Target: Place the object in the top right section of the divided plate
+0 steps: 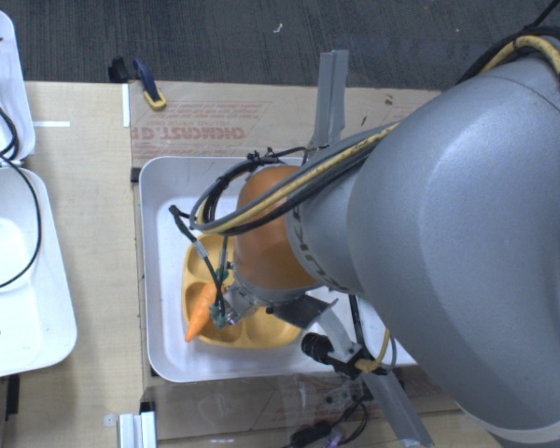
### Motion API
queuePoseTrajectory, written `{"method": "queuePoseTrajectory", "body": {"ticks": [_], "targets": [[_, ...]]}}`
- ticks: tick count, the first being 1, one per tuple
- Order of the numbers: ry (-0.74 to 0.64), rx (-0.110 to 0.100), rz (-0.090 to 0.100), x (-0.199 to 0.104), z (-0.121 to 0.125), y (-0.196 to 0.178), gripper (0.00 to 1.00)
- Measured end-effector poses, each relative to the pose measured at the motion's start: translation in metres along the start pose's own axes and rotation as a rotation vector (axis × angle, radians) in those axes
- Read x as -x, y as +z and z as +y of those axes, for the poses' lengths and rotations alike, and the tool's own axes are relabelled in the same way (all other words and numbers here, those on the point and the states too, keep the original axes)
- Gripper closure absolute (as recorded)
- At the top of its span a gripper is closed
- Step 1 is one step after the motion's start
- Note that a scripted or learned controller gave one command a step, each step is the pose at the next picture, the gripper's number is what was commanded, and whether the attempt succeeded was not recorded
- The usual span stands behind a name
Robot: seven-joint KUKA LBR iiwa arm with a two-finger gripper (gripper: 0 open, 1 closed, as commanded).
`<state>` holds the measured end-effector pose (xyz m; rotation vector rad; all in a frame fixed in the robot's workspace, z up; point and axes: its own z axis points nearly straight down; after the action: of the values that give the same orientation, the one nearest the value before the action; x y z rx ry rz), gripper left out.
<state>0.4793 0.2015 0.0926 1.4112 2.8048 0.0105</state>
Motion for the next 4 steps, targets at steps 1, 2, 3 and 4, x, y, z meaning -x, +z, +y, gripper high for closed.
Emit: {"method": "queuePoseTrajectory", "body": {"ticks": [1, 2, 3, 4], "targets": [[-0.101, -0.012, -0.003, 0.019, 0.034, -0.203, 1.0], [-0.298, -0.01, -0.002, 0.087, 0.068, -0.347, 1.0], [-0.299, -0.01, -0.002, 0.087, 0.069, -0.346, 0.0], [-0.006, -0.013, -0.003, 0.056, -0.001, -0.326, 0.0]]}}
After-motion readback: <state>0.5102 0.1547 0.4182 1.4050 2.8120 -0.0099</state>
